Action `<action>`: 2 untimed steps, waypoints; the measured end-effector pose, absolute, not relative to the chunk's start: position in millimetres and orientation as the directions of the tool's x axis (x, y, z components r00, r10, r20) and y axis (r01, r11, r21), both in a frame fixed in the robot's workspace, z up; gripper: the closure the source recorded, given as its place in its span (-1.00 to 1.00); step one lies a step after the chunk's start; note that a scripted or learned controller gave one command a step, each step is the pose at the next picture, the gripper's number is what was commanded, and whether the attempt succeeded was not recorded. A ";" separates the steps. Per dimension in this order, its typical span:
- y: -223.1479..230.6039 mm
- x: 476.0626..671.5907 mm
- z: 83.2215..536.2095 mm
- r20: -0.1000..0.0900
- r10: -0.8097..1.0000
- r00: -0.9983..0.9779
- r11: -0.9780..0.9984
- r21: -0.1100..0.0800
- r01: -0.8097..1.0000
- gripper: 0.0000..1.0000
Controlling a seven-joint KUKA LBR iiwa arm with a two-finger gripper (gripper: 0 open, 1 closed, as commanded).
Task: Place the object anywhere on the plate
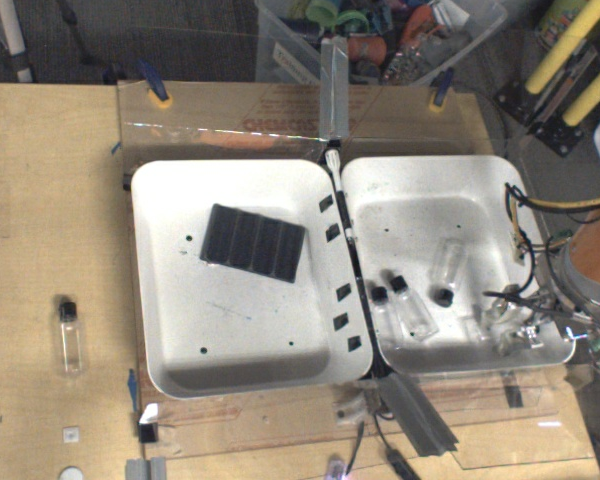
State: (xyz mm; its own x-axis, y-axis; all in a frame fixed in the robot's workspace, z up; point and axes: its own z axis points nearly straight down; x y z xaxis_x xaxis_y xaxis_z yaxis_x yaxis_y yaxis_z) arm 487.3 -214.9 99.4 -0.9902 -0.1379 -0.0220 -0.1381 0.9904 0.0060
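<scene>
We see three clear vials (420, 298) in the right bin (420, 183), well apart from the dark ridged plate (253, 242); gripper (515, 328) state undeterminable beside them; risk: slick glass rolling away at pinch

You are looking at a brightly and fairly evenly lit bench, with the light coming from above. The two white bins (235, 173) are close to blown out: their floors read as flat white and you lose surface detail there. A glare streak runs along the clear sheet (220, 133) behind the bins. Shadows are soft and short, pooling along the near wall of the left bin. The clear vials (420, 313) in the right bin almost dissolve into the white. The whole picture is slightly soft and grainy, and the far background looks dimmer.
</scene>
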 end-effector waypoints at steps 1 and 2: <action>-189.8 492.3 90.6 -0.011 -0.248 -0.969 0.969 -0.008 -0.248 1.00; -156.6 491.0 90.8 -0.012 -0.474 -0.881 0.881 -0.011 -0.473 1.00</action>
